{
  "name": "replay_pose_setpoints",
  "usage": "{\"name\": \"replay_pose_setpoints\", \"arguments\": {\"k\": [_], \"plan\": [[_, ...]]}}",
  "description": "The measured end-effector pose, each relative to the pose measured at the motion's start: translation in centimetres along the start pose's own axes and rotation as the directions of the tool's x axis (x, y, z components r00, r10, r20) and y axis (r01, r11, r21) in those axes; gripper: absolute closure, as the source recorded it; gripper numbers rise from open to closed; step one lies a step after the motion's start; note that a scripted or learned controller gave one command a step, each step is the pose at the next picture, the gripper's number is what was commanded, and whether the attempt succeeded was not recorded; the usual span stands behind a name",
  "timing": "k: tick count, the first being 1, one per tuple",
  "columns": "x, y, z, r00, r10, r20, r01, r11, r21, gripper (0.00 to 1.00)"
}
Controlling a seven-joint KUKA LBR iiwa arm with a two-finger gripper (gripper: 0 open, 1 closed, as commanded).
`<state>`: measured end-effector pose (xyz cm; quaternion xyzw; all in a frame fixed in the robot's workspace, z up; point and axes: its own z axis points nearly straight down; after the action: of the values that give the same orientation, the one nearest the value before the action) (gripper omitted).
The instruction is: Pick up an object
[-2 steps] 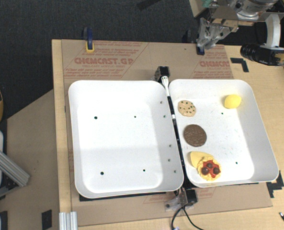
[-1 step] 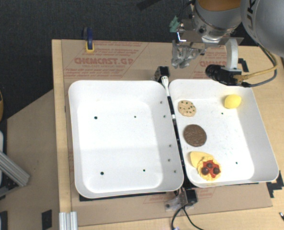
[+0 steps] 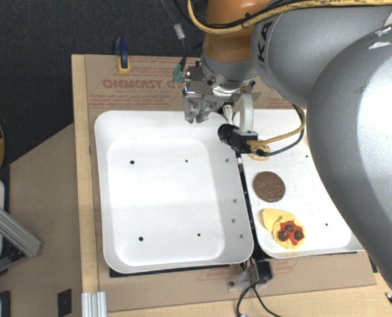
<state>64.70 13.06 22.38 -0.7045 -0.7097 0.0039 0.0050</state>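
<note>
The gripper (image 3: 197, 114) hangs over the far rim of the left bin (image 3: 116, 177), whether open or shut I cannot tell. In the right bin (image 3: 314, 177) lie a brown disc (image 3: 269, 186) and a yellow piece (image 3: 285, 228) (red-topped), well apart from it.

The gripper (image 3: 197, 114) hangs over the far edge of the left bin (image 3: 116, 243), near the divide between the bins. In the right bin (image 3: 331, 233) lie a brown disc (image 3: 269, 186) and, nearer the camera, a yellow piece with red bits (image 3: 284, 228).
</note>
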Motion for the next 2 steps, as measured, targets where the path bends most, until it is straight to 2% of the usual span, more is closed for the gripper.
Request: {"name": "replay_pose_setpoints", "arguments": {"k": [1, 2], "plan": [[10.2, 0.9, -0.9, 1.0, -0.003, -0.004, 0.003, 1.0, -0.016, 1.0], [9.5, -3.1, -18.9, 1.0, 0.004, -0.007, -0.004, 0.999, -0.033, 1.0]]}}
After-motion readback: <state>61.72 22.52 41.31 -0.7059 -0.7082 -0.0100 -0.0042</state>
